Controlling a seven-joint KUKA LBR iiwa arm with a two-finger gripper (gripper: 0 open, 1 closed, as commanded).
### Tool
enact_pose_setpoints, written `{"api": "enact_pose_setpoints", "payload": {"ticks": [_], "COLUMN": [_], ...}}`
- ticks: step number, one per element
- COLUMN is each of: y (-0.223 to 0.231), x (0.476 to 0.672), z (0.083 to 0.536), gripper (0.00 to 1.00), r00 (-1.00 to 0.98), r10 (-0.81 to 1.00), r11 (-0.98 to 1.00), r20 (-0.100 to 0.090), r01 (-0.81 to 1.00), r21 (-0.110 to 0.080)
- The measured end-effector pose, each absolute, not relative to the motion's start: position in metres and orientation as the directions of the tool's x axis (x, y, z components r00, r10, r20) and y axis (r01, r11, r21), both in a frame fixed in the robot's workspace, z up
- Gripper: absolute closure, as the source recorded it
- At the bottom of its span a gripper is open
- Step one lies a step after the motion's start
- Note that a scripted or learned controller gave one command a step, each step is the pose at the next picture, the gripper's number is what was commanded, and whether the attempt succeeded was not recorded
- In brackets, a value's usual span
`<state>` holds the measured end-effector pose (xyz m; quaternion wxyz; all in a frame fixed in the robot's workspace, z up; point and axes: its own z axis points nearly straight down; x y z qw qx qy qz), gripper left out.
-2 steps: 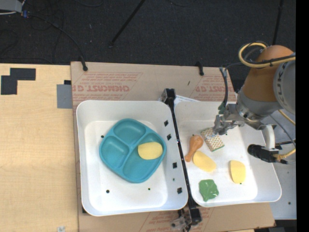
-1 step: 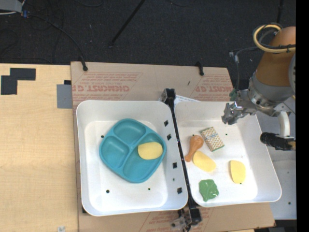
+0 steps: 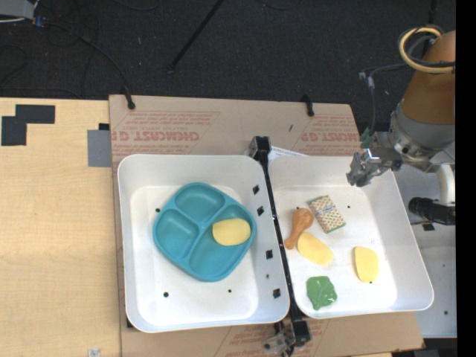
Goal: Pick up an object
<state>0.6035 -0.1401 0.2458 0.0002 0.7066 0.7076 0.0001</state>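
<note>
Yellow, orange, green and patterned pieces are lying loose in the right bin [image 3: 416,274], within our reach, while we are hovering our gripper [image 3: 362,171] over its far edge, whose state we cannot tell, nothing visibly held.

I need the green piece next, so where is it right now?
The green piece lies in the right bin, near its front edge, just below the yellow piece and left of another yellow one.
</note>
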Motion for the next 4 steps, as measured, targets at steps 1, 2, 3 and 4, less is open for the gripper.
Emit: {"api": "enact_pose_setpoints", "payload": {"ticks": [1, 2, 3, 4], "y": [-0.084, -0.042, 0.002, 0.065], "x": [0.594, 0.588, 0.588, 0.584], "z": [0.233, 0.228, 0.229, 0.226], "gripper": [1.0, 1.0, 1.0, 1.0], "r00": [-0.003, -0.004, -0.004, -0.006], "r10": [1.0, 1.0, 1.0, 1.0], "r11": [0.003, 0.004, 0.004, 0.006], "r20": [0.002, 0.002, 0.002, 0.002], "r01": [1.0, 1.0, 1.0, 1.0], "r21": [-0.005, -0.005, -0.005, -0.005]}}
